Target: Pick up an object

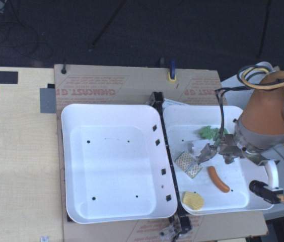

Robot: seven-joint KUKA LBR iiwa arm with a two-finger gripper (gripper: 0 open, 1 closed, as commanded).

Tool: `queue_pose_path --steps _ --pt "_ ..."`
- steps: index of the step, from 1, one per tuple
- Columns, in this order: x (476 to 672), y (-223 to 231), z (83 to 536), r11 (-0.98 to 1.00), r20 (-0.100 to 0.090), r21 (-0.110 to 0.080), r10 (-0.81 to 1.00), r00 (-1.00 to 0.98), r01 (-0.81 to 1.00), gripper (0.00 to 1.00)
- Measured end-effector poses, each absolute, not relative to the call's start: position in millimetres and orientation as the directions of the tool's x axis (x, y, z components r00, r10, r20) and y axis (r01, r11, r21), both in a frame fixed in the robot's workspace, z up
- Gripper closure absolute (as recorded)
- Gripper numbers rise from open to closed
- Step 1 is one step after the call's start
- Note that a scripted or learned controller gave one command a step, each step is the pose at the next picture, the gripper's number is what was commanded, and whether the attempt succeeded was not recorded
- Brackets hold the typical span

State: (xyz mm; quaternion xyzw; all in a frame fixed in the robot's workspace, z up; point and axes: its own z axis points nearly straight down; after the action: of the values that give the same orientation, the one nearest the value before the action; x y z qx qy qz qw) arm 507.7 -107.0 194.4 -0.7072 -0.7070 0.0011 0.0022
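Hovering: claw [206, 154] beside checkered pad [188, 164], right bin [182, 120].

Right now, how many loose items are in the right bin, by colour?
Green: 1, a leafy piece
Orange-red: 1, a sausage shape
Yellow: 1, a textured block
Pale checkered: 1, a flat square
Total: 4

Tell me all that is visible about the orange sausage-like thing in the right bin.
The sausage is a short, smooth cylinder, orange-red with rounded ends, plastic-looking, like toy food. It lies flat on the floor of the right bin, slanted, its upper end toward the bin's middle and its lower end toward the near right corner. Nothing touches it. The tool hangs just above and left of it, beside the checkered block.
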Motion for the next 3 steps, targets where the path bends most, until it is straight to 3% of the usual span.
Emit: queue_pose_path --steps 1,2,3 --pt "507.7 -107 204 -0.002 0.002 -0.007 1.000 0.002 1.000 1.00" --pt "480.2 -179 157 -0.007 0.000 -0.009 1.000 0.007 1.000 1.00" --pt "511.3 -162 378 0.003 -0.005 0.017 1.000 -0.003 1.000 1.00"
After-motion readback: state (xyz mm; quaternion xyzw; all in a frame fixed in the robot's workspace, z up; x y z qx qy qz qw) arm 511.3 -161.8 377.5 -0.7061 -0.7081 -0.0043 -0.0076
